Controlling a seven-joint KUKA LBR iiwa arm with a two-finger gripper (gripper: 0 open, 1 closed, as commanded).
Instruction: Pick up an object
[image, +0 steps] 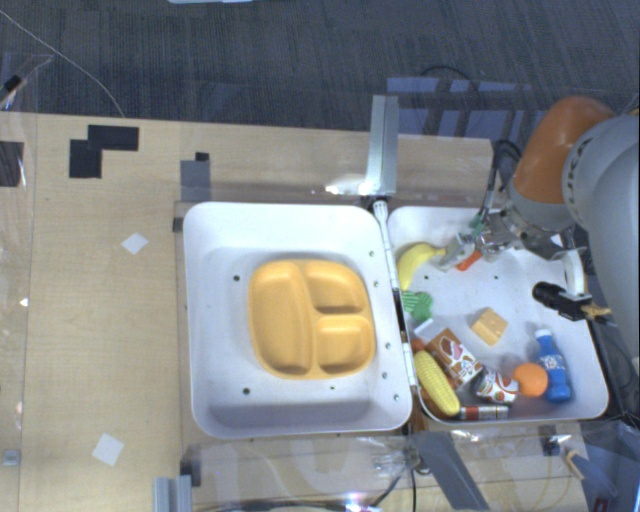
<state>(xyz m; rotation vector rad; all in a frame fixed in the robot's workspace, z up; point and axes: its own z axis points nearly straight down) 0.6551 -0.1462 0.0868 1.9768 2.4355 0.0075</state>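
At the near edge of the right bin (600, 400) a corn cob (436, 381) is seen, lying slanted against the wall between the two bins. Beside it a small printed packet (457, 358) and a red marker (485, 411) are packed close together, and their edges are hard to tell apart. An orange ball (531, 380) is touching a blue bottle (551, 364). A tan block (489, 326) lies alone in the middle. A green toy (417, 305) is partly hidden by the bin wall, and a yellow banana (413, 263) lies above it.

The left bin (215, 330) is taken up by a yellow tray (310, 317) with three parts.

The arm (585, 165) is cut off by the right edge. The end effector (470, 248) is found low in the far part of the right bin, next to the banana. It is small and blurry, so it cannot be told whether it is open or closed. Something orange is seen at its tip, but what it is cannot be made out. The wooden bench (90, 330) is seen around the bins.
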